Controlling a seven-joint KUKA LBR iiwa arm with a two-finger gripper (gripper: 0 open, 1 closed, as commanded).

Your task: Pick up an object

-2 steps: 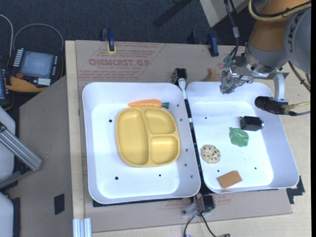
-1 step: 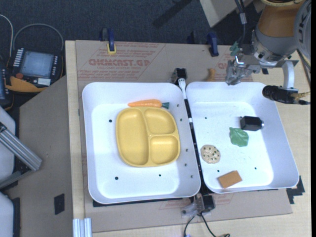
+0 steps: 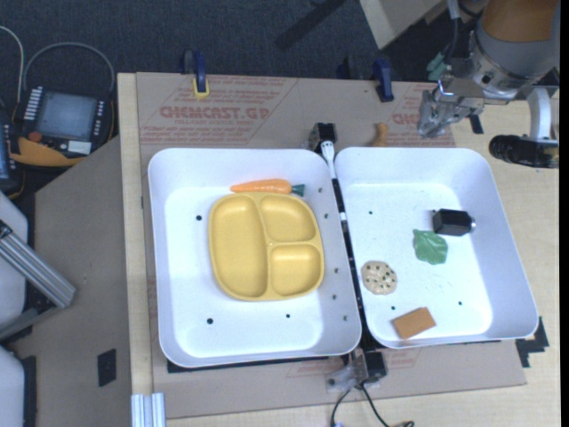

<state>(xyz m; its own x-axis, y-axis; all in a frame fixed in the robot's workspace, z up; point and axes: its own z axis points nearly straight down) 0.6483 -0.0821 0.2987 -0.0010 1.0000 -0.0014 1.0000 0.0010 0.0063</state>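
Arm enters from upper right, grey body with orange band at top edge, wrist pointing down. Gripper [image 3: 437, 118] hangs over the worktop [image 3: 267, 105] just beyond the far rim of the right bin [image 3: 507, 238], outside it. Cannot tell whether the fingers are spread or closed; nothing visible between them.

Right bin contents, all well apart from the gripper and nearer the camera: black block [image 3: 452, 221] closest to it, green crumpled piece [image 3: 431, 246] just beside the block, round speckled cookie [image 3: 379, 277] near the bin's left wall, tan flat wedge [image 3: 413, 322] by the near rim.

Left bin [image 3: 178, 310]: yellow divided plate [image 3: 265, 245] in the middle, orange carrot [image 3: 263, 186] lying along the plate's far edge, touching or nearly so.

Writing: red print on the board, partly legible, reads roughly "CHEMCAST GP".
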